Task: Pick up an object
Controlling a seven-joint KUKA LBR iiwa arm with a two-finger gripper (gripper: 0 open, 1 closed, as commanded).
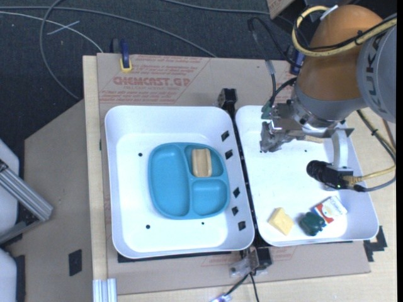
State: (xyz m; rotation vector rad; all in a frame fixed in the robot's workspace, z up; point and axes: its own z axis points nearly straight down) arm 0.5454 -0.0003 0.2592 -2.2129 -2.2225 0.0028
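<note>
Along the near edge of the right bin point(352, 231) lay three candidates: a yellow block point(280, 221) towards the near-left corner, a dark green object point(311, 224) just beside it to the right, and a red-and-white packet point(330, 208) touching or almost touching the green one, close to the near-right corner. In the left bin point(119, 168) a blue divided tray point(170, 181) sat roughly in the middle, with a tan piece point(201, 162) lying in its far-right compartment.

Farther back, the gripper point(272, 140) hung over the far-left part of the right bin, near the wall shared with the left bin. Whether it was spread or closed could not be told from this angle (the wrist hid much of it), and nothing showed in its grasp. The bin floor directly under it looked bare.

The step in hand was, by my reading, the approach, with no grasp yet made. All three pieces in the right bin lay well apart from the gripper, towards the near edge. The next move would call for travelling towards that edge, settling over one piece (the yellow block stands a little freer than the other two), then descending squarely onto it.
</note>
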